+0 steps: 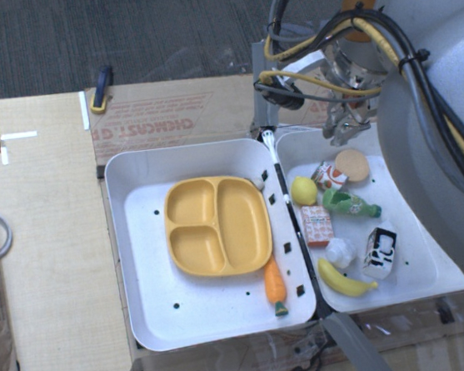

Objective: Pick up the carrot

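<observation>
The carrot (275, 283) is small and orange, with a green top pointing toward the front. It lies in the left bin (140, 259) at the front right, just below the yellow divided plate (218, 225) and beside the wall shared with the other bin. My gripper (348, 129) hangs over the back of the right bin (426, 261), above a round tan item (352, 166). It is open with nothing between its fingers. It is well away from the carrot, up and to the right of it.
The right bin holds a lemon (304, 190), a green bottle (348, 204), a red and white box (317, 225), a banana (346, 279), a black and white carton (379, 252) and other small items. Cables and the arm's grey body (437, 113) fill the right side.
</observation>
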